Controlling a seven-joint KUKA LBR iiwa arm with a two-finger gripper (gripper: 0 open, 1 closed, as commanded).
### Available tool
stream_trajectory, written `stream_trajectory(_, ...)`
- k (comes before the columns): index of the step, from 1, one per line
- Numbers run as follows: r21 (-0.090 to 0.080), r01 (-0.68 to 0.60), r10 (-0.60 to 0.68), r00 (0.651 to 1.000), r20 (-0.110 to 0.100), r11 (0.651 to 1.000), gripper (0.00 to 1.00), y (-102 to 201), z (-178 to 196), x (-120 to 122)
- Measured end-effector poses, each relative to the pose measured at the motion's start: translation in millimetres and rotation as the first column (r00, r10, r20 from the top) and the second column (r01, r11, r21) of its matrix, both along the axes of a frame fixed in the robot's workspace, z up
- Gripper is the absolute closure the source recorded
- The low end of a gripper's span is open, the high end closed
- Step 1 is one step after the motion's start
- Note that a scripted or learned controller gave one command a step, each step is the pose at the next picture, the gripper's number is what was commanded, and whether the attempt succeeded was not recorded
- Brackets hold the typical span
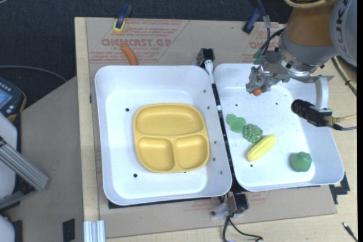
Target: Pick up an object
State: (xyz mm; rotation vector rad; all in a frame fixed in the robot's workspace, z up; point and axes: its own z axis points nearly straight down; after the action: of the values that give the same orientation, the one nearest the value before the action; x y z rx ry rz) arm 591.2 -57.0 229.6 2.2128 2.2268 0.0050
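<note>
Nearest the camera in the right bin (334,170), a green round piece (301,161) is sitting close to the front right corner. Left of it, a yellow corn cob (261,148) is lying with its long axis slanting, its narrower end pointing toward the bin's front left and its other end toward the back right. Just beyond the corn, two bumpy green pieces (244,127) are resting side by side, touching. In the left bin (108,122), a yellow divided plate (170,137) is lying flat near the middle. Farther back in the right bin, the gripper (258,86) is hanging low over the floor, and a small orange object (257,91) is showing at its tip, possibly pinched between the fingers; whether the jaws are closed on it cannot be told from here. Beyond the bins, an orange sausage-shaped piece (130,54) is lying on the bench board (170,37).
</note>
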Motion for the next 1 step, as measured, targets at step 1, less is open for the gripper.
stream_trajectory(1,0.001,0.000,0.000,1.000,-0.003,1.000,1.00,55.9,-14.6,11.0)
